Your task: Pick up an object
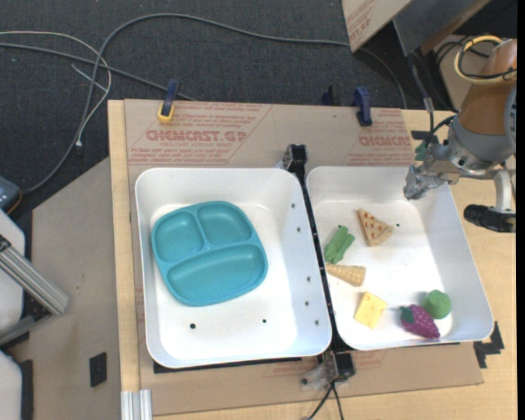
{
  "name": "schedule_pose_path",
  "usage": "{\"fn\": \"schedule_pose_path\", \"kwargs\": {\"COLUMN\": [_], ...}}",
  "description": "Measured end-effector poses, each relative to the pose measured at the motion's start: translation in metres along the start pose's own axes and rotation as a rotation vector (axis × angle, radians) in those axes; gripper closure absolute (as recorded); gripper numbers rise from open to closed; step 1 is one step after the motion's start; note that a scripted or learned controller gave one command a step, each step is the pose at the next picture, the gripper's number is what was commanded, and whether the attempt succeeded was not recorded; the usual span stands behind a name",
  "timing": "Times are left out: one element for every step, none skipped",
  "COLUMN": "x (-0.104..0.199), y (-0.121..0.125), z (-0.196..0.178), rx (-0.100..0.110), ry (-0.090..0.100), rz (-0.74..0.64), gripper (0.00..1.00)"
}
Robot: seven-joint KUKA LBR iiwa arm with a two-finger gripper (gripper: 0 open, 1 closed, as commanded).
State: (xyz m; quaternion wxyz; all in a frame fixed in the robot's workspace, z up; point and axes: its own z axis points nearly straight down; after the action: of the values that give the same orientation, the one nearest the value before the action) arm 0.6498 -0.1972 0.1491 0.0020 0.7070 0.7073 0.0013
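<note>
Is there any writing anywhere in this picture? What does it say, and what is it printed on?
"CHEMCAST GP": red print on the brown protective sheet behind the left bin.
"CHEMCAST": the same red print again, behind the right bin, partly cut off by the arm.
Smaller red lines above and below each logo: too small to read.
Red print on the cardboard box at the top edge: too blurred to read.

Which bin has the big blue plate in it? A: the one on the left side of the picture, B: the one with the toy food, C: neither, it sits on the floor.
A: the blue plate lies alone in the left bin, while the toy food sits in the right bin.
</note>
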Motion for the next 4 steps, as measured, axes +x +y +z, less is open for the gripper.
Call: {"fn": "schedule_pose_path", "kwargs": {"x": [0.000, 0.048, 0.111, 0.163], "y": [0.002, 0.000, -0.005, -0.011], "z": [-0.054, -0.049, -0.060, -0.055], "rx": [-0.001, 0.007, 0.006, 0.007], "ry": [0.000, 0.003, 0.004, 0.003], "rz": [0.000, -0.004, -0.006, -0.004], "gripper": [1.00, 1.00, 1.00, 1.00]}}
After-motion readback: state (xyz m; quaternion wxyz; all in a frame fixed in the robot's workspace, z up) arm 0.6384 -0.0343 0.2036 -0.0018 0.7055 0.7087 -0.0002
